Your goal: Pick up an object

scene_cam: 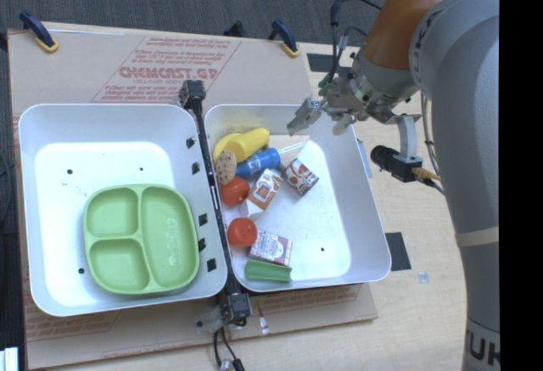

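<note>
Tabletop (pixel 407 276) carrying two white bins. Toys heaped at left of right bin (pixel 361 225), yellow bottle (pixel 242 143) farthest. Gripper (pixel 321 116) spread wide, holding nothing, poised over far rim, likely lining up a descent.

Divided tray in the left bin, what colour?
Light green; the divided tray shows clearly in the camera view.

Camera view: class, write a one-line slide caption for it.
Gripper open over the right bin's far rim, toys heaped inside; green divided plate in the left bin.
</note>
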Robot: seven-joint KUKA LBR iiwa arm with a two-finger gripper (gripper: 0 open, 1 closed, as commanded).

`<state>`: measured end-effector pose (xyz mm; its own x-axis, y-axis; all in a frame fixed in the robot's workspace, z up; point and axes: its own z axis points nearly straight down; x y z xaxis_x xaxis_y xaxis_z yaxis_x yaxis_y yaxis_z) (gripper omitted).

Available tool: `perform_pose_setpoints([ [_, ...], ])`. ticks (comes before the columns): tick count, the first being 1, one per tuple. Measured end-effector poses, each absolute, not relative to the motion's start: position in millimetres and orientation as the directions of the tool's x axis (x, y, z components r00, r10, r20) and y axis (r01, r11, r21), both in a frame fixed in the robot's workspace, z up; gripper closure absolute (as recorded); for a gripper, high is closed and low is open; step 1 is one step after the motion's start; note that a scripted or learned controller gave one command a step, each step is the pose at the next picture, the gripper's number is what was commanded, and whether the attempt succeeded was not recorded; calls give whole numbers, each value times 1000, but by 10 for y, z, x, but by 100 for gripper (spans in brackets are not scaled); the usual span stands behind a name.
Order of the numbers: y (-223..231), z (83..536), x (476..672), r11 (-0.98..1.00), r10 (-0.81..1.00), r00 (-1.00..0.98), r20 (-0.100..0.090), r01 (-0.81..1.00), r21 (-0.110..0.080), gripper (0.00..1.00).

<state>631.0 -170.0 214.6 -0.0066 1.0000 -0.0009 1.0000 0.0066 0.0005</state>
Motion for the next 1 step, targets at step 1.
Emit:
perform_pose_setpoints([
  [1,-1700,2146,6310,7,1000,-7,-1,1000,0,0],
])
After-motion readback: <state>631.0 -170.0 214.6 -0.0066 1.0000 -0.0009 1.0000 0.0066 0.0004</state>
